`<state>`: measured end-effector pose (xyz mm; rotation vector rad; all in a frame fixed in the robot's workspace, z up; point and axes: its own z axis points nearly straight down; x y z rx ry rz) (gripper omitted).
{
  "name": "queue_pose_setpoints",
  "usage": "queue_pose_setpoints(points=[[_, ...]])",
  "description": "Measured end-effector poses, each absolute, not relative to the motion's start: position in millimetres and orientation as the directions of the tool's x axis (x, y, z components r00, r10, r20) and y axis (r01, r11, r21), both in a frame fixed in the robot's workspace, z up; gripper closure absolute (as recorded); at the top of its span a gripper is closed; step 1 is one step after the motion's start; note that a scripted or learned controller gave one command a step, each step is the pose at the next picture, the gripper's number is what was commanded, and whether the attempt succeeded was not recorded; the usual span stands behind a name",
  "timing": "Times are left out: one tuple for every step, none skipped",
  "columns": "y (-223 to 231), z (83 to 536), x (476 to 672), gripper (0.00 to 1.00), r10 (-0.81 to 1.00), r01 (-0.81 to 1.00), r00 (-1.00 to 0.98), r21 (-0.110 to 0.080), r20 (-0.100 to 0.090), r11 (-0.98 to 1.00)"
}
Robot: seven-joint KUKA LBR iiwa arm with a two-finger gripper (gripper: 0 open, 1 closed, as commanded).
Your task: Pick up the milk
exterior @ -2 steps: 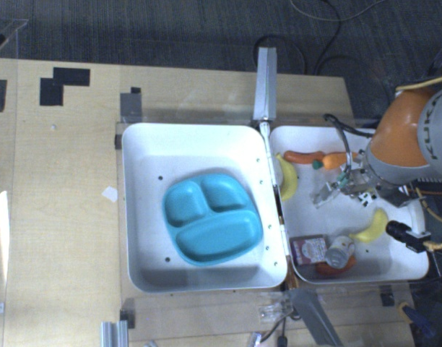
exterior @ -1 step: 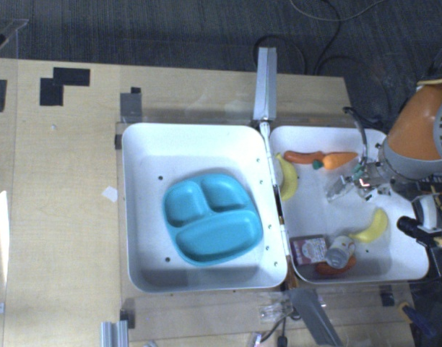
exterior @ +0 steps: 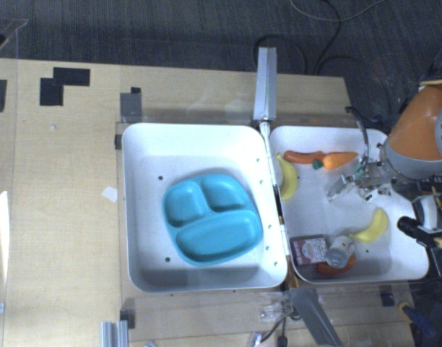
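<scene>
The milk [exterior: 308, 250] looks like a small carton with a purple and white face. It lies at the front left of the right bin [exterior: 409, 266]. Touching its right side are a small grey can [exterior: 341, 251] and a red item [exterior: 328, 269]. My gripper [exterior: 353, 182] hangs over the middle of the right bin, well behind the carton and apart from it. It sits just below the carrot [exterior: 322, 159]. The grey arm with its orange band [exterior: 422, 130] reaches in from the right.
One yellow banana [exterior: 287, 177] lies along the right bin's left wall and another [exterior: 373, 227] lies near its right front. The left bin [exterior: 141, 215] holds a blue divided plate [exterior: 211, 217]. A metal divider [exterior: 265, 85] stands behind the bins.
</scene>
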<state>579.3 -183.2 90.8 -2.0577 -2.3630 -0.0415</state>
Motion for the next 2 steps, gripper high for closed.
queue_pose_setpoints(points=[[-185,90,610.0,0.00,0.978,0.978,-0.209,0.008,0.024,0.209],[-186,91,589.6,0.00,0.982,0.982,-0.187,0.022,0.015,0.187]])
